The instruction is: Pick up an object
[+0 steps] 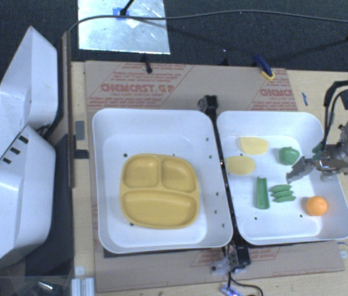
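My gripper (302, 169) hangs over the right bin (331, 230), reaching in from the right edge. Its tip is just right of the green pea pods (282, 193) and below the round green pepper (289, 155). An orange ball (316, 206) lies below the gripper near the bin's front right. A green stick (261, 192) lies upright in the picture left of the pods. Two pale yellow slices (253, 145) (240, 165) rest toward the bin's left side. Nothing shows held at the gripper's tip.
The left bin (109, 165) holds a yellow divided plate (159, 190). A black clamp (209, 103) sits where the two bins meet at the back. White housings (23, 147) stand left of the bench, and cables cross the dark floor behind.
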Motion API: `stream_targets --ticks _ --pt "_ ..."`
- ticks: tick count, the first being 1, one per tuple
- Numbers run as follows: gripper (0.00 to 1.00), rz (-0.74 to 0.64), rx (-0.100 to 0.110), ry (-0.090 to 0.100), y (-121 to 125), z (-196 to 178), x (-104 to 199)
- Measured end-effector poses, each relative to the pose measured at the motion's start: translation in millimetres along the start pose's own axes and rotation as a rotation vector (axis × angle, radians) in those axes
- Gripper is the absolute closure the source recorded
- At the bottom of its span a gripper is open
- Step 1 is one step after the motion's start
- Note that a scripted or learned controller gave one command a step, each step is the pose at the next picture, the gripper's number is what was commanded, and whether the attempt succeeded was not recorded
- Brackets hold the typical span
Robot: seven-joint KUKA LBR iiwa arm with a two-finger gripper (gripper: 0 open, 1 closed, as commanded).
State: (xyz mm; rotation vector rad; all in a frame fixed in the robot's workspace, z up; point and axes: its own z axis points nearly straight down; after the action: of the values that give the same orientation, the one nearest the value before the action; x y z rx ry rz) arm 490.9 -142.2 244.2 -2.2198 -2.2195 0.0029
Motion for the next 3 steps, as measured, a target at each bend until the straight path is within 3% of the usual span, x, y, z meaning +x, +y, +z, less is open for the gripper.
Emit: stream_targets --ticks 1,3 --pt "0.00 -0.001 -0.004 -0.001 1 -2 0" --pt "0.00 0.000 0.000 0.000 1 83 -6"
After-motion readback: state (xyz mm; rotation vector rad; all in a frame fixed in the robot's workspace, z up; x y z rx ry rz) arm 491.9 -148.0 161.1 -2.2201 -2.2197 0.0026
